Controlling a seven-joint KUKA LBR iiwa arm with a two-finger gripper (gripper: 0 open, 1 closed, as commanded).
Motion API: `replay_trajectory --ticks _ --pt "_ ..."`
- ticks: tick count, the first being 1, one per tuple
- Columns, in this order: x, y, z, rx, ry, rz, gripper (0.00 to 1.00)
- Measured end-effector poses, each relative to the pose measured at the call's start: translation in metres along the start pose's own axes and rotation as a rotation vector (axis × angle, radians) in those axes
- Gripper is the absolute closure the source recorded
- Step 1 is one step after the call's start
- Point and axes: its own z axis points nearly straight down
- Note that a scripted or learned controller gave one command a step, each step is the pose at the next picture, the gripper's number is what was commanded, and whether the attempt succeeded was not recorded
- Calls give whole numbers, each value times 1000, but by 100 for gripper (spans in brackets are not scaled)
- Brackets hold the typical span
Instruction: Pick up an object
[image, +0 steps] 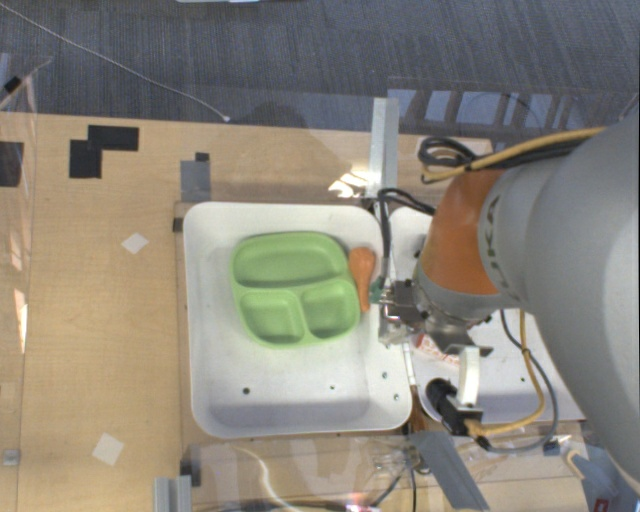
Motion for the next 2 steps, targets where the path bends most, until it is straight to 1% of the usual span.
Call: replay_trajectory --ticks 1,2 --pt "22 -2 -15 1 -2 277 100" --pt "86 -8 -17 1 -1 561 100"
